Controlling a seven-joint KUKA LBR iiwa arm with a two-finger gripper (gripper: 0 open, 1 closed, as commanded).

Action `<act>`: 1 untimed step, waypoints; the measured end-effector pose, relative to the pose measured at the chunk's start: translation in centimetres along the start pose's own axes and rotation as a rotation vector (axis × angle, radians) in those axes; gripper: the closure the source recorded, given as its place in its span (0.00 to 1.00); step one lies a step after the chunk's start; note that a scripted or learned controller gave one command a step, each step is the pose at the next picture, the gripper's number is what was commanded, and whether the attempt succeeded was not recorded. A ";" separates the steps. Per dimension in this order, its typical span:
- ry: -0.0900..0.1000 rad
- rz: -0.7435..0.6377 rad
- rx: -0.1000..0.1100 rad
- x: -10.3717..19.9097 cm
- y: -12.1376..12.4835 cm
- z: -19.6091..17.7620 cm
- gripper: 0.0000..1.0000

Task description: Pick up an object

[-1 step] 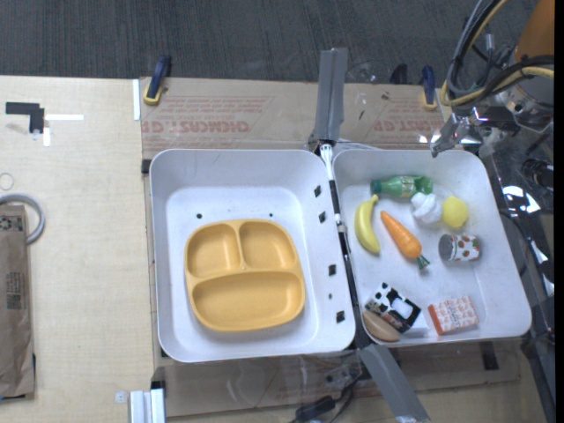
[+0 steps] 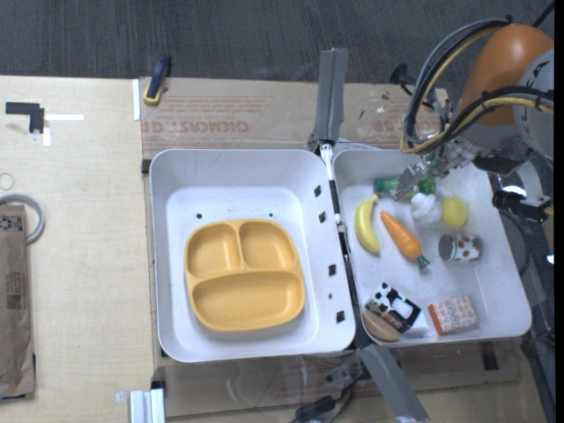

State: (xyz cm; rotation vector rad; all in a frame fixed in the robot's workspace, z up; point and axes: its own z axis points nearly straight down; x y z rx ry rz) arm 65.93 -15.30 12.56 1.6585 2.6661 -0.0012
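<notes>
The right bin (image 2: 493,320) holds a banana (image 2: 367,227), an orange carrot (image 2: 404,237), a yellow lemon-like ball (image 2: 454,211), a white knobbly item (image 2: 426,206) and a green object (image 2: 388,185). A small patterned cup (image 2: 460,248), a red and white box (image 2: 453,314) and a black and white cow toy (image 2: 394,307) lie nearer the front. My gripper (image 2: 421,178) hangs low over the bin's back part, just above the green object and the white item. Cables and the wrist hide its tips.
The left bin (image 2: 167,263) holds a yellow divided plate (image 2: 244,274). A brown round piece (image 2: 381,327) lies at the right bin's front left corner. A brown paper bag (image 2: 15,289) and a blue and yellow tool (image 2: 158,79) lie outside the bins.
</notes>
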 end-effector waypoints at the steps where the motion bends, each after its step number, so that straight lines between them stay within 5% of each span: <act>1: 0.000 -0.116 0.000 4.1 -1.2 3.4 0.00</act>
